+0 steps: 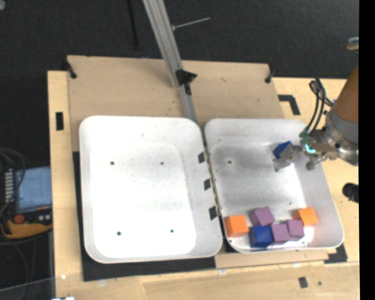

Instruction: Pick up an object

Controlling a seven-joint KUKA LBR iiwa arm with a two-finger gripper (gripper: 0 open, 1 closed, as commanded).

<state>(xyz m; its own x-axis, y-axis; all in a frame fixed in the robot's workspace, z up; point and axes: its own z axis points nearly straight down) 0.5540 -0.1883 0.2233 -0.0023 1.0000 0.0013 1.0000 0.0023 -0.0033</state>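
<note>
Camera view, reading from the left: I have a handset with a blue screen lying off the bench, then the left bin, whose white floor shows a few dark specks. A slanted metal bar comes down from the top and ends near the seam between the two bins.

The right bin carries what I want. Along its near edge sits a tight cluster: an orange block, a purple block, a blue block, two more purple blocks and a second orange block. Further back, well apart from that cluster, the gripper hangs over the bin floor with a small blue block at its fingers. The block seems to sit between them, so I judge it grasped, though the view is coarse and the hold may be only at a corner.

To do this step well I would lift straight up and slowly, with no sideways drift until the block is clear of the bin wall, and watch whether it rides with the fingers or slips back to the floor.
</note>
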